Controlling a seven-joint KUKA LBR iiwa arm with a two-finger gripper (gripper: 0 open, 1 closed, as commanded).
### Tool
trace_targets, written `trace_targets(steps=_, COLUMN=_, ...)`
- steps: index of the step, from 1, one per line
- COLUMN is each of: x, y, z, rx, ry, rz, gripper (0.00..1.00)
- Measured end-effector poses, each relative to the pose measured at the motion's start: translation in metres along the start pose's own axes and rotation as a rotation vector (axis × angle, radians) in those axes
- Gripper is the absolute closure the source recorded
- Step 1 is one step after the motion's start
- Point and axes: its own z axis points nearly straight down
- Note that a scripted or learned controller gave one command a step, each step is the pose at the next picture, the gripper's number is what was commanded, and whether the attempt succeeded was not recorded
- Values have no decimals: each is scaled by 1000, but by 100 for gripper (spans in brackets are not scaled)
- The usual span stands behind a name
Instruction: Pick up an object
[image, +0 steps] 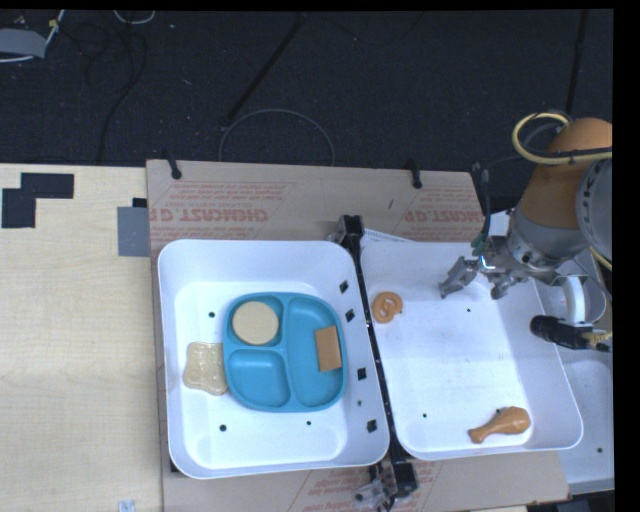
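My gripper (471, 290) hovers over the back right part of the right bin (440, 440), fingers spread open with nothing between them. To its left, an orange pretzel-like ring (387, 307) lies near the bin's left wall. A tan drumstick (500, 425) lies at the front right corner of the same bin, well in front of the gripper. In the left bin (190, 270) sits a blue sectioned tray (275, 385) holding a round pale cracker (254, 322) and a brown rectangular slice (328, 349). A pale lumpy piece (205, 367) lies against the tray's left side.
A black divider bar (362, 330) runs between the two bins. Both bins rest on a cardboard sheet (300, 205) over a light wooden bench (70, 350). The grey arm with its orange band (560, 190) enters from the right.
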Motion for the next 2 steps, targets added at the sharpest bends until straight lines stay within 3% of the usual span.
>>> trace_targets(steps=1, x=1, y=0, z=53, rx=-1, ry=0, rz=-1, gripper=0)
trace_targets(steps=2, x=1, y=0, z=40, rx=-2, ry=1, rz=-2, gripper=100)
